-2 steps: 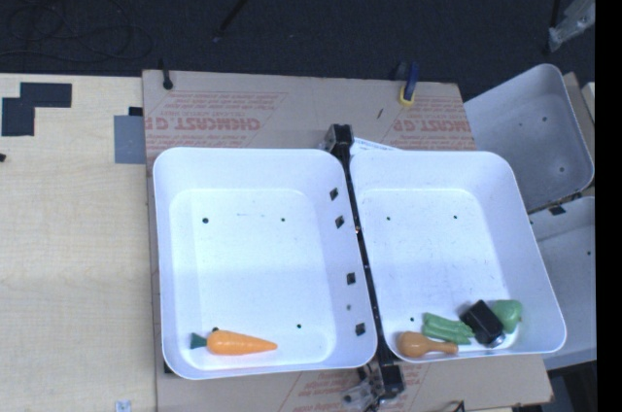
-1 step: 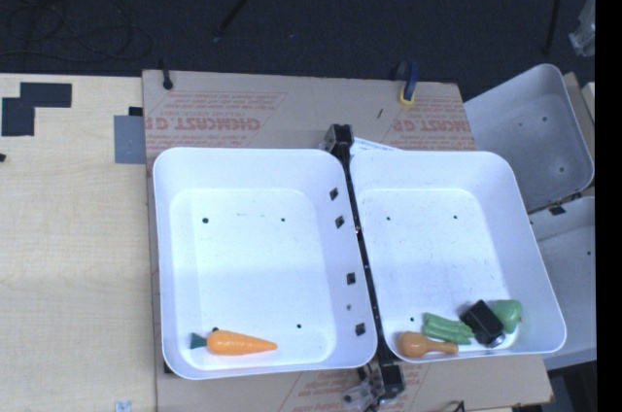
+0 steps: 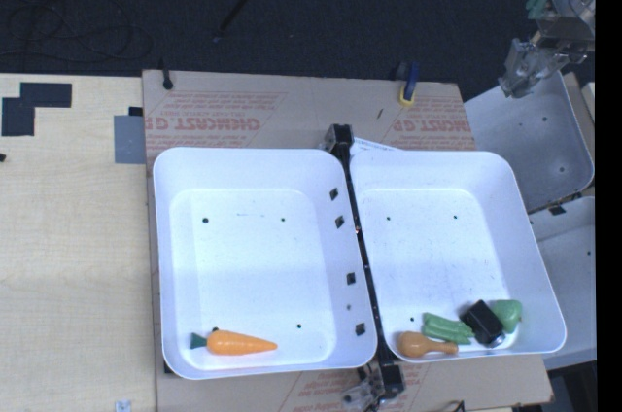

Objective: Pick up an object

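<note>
An orange carrot (image 3: 240, 343) with a green top lies at the front of the left bin (image 3: 185, 169). In the front right corner of the right bin (image 3: 505, 169) sit a tan pear-shaped piece (image 3: 424, 345), a green bean pod (image 3: 447, 328), a black block (image 3: 482, 322) and a green leafy piece (image 3: 507, 311), close together. My gripper (image 3: 530, 70) hangs at the upper right, well above and behind the right bin, far from all the objects, with nothing visible between its fingers.
Both bins rest on a cardboard sheet (image 3: 292, 114) on a light wooden bench. A black divider clip strip (image 3: 352, 245) runs between the bins. A grey metal plate (image 3: 539, 143) lies to the right. A blue and yellow clamp (image 3: 409, 83) stands at the cardboard's back edge.
</note>
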